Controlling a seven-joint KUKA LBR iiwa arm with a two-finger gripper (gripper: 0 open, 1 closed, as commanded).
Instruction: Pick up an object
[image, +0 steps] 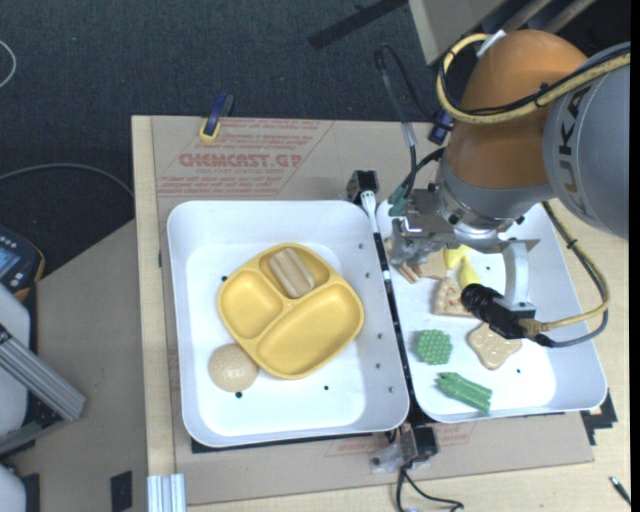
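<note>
Robot hand (412, 252) lowered beside the yellow tray (290, 312), reaching for food pieces; grip state cannot be told; next, close and lift.

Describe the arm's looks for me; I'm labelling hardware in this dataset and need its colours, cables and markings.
The arm has a rounded grey shell with a glossy orange band above the wrist and dark letters on the grey at the right. A yellow-and-black cable loops over the orange band, and thin black cables run down to the metallic end effector. A black plug with a tan cable sticks out beside it.
</note>
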